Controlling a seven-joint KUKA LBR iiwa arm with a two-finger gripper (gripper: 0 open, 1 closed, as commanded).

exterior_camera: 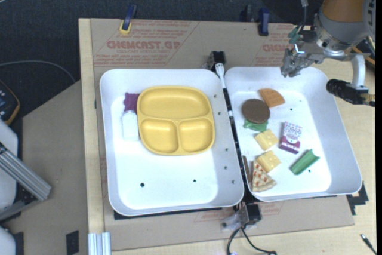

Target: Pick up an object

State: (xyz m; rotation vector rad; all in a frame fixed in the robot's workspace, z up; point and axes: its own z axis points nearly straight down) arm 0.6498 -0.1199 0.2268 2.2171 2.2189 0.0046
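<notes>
The end effector (290,70) is hovering over the far rim of the right bin (334,122), its grip state impossible to tell, so it is needing to descend squarely onto the orange bread slice (271,97) lying just nearer and left of it.

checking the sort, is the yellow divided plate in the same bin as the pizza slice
No, the yellow divided plate lies in the left bin, while the pizza slice lies in the right bin.

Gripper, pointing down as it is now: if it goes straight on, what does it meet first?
Probably the bare floor of the right white bin near its far rim; the gripper hangs clear of the toy food, though depth is unclear.
</notes>
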